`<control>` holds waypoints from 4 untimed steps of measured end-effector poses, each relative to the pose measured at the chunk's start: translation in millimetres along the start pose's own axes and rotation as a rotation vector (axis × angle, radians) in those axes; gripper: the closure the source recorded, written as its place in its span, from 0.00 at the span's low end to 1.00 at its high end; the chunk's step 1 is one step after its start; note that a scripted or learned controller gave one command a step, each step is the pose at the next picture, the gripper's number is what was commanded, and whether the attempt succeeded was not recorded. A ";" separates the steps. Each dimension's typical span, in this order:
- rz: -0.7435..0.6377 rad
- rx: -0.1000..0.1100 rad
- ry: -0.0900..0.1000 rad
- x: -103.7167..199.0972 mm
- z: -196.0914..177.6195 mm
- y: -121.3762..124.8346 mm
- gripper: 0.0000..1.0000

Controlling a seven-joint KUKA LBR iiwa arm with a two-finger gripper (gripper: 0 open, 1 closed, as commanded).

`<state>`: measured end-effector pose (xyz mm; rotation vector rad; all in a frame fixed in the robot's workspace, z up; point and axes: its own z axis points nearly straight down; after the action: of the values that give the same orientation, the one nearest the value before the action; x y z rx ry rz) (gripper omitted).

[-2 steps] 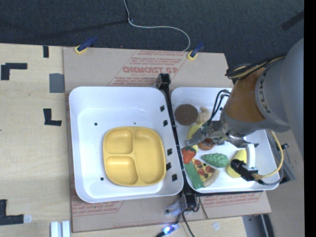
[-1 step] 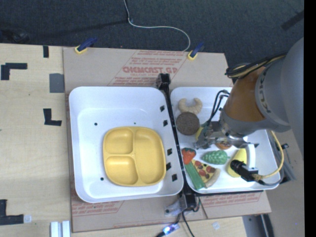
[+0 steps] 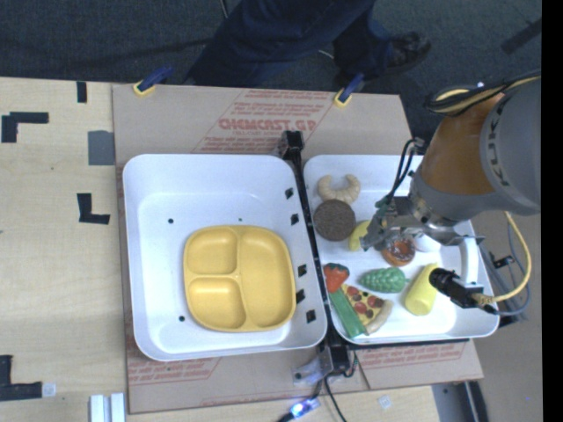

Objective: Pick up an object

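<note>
Your grey two-finger gripper (image 3: pixel 393 233) hangs over the right white bin (image 3: pixel 457 328), directly above a small round red-and-orange toy (image 3: pixel 400 251) near the bin's right edge; whether it is apart or together you cannot tell, so drop straight down

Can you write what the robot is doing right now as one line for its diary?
task: pick up an object | hand: low in right bin, among toy food | near: brown disc, pizza slice | left bin: yellow plate
</note>
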<state>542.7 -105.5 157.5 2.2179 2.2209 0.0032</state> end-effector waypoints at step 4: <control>0.000 0.006 0.001 24.8 -57.5 -19.1 1.00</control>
<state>523.3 -80.7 214.9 2.2213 2.2248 -0.0029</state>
